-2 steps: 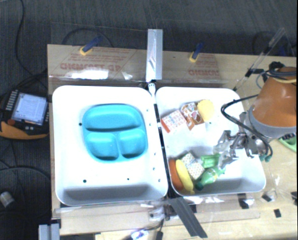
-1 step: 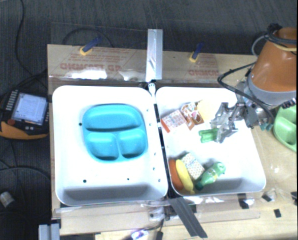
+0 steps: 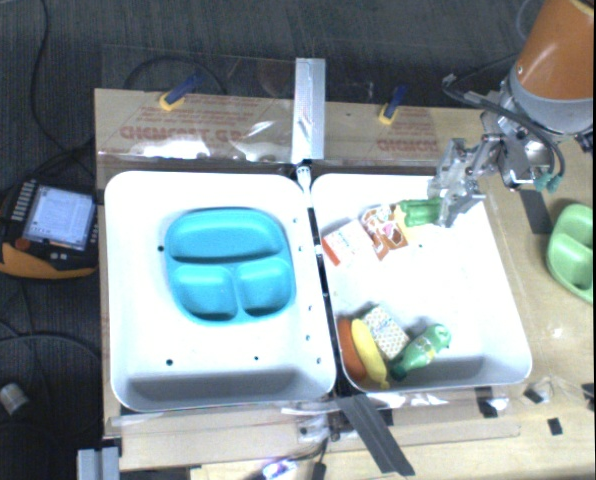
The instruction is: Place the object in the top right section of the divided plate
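— Where is the gripper [image 3: 448, 200]?

— Over the right bin's [image 3: 478, 298] far side, its fingers clamped on a green object [image 3: 418, 212] that sticks out to the left.

— What lies near it?

— Just beside that object's left end, a small printed packet [image 3: 382, 230] and a white-and-red box [image 3: 342, 244]. At the bin's near edge sit a banana [image 3: 362, 353], a patterned block [image 3: 386, 332] and a green bottle [image 3: 420, 349].

— And the divided plate [image 3: 230, 263]?

— Blue, in the left bin [image 3: 138, 298], well apart from the object.
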`<action>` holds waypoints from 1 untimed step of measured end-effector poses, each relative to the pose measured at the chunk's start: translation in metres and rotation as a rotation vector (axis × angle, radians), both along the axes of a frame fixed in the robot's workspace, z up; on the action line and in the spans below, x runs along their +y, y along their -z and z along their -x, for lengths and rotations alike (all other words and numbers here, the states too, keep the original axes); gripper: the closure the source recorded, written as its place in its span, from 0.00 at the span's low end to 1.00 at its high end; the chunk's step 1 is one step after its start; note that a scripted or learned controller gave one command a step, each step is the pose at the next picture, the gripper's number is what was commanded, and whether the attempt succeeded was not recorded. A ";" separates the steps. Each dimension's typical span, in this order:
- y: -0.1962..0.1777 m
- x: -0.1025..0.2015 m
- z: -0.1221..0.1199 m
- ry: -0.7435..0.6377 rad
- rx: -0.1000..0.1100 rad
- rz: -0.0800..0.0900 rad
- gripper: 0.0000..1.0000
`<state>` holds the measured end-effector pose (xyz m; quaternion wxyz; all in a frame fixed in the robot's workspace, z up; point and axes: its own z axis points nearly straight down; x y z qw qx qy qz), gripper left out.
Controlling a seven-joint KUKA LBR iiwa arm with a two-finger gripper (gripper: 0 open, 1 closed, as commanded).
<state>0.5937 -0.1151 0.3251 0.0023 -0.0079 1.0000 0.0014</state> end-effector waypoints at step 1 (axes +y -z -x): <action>0.005 -0.004 0.043 0.089 0.002 0.000 1.00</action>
